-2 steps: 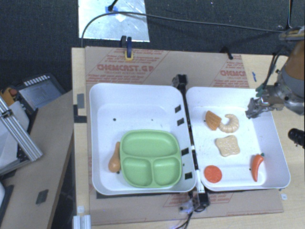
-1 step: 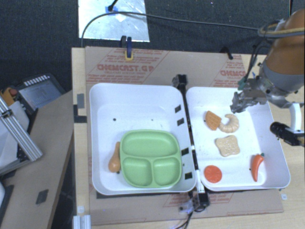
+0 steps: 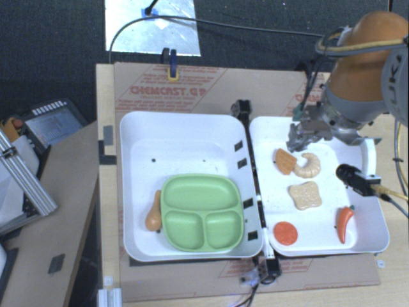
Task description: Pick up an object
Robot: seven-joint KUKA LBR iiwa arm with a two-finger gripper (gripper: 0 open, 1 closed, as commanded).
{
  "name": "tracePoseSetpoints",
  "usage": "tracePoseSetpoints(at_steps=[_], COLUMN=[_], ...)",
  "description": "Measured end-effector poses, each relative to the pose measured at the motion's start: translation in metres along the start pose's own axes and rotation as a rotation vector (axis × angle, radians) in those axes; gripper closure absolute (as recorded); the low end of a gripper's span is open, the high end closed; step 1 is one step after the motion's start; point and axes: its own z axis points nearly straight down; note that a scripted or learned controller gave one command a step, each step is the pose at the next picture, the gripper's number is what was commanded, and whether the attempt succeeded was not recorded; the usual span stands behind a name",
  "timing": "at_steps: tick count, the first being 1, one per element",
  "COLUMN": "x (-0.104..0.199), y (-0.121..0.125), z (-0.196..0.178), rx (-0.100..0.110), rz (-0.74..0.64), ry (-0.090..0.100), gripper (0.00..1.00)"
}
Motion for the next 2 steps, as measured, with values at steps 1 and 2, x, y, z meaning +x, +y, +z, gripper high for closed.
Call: tracePoseSetpoints(at_steps=[1, 2], x=[0.062, 0.108], y=[0.016, 0.031], z=[0.006, 0.026], rx=[0.000, 0.001], rz=[-0.001, 0.000], ry=[0.000, 0.000], gripper=[1.00, 1.00])
